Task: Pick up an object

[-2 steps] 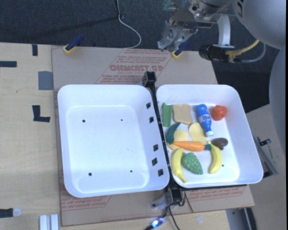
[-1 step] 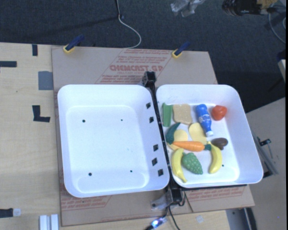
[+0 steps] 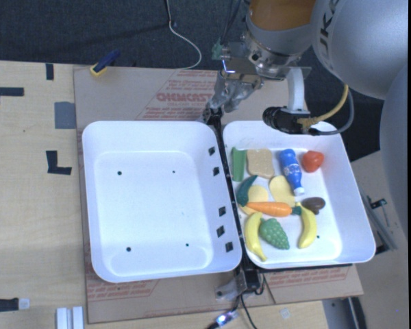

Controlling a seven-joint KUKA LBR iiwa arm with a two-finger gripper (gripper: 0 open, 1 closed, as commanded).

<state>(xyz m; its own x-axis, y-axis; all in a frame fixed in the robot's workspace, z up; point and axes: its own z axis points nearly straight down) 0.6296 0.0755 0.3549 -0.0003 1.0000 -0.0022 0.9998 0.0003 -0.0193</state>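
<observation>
The right bin [image 3: 349,204] holds toy food: a blue bottle [image 3: 291,169], a red tomato [image 3: 312,160], a tan bread slice [image 3: 259,163], a green cucumber piece [image 3: 238,163], an orange carrot [image 3: 269,209], two yellow bananas [image 3: 253,236] [image 3: 307,226], a green bumpy fruit [image 3: 275,234], a yellow piece [image 3: 281,187] and a dark brown piece [image 3: 314,203]. My gripper [image 3: 215,110] hangs above the back rim between the two bins, up and left of the cucumber piece. Nothing shows between its fingers.
The left bin [image 3: 151,197] sits beside the right one on a cardboard sheet [image 3: 164,98]. A black cable [image 3: 181,36] trails across the dark backdrop. A blue and yellow item [image 3: 105,62] lies at the cardboard's back left corner.
</observation>
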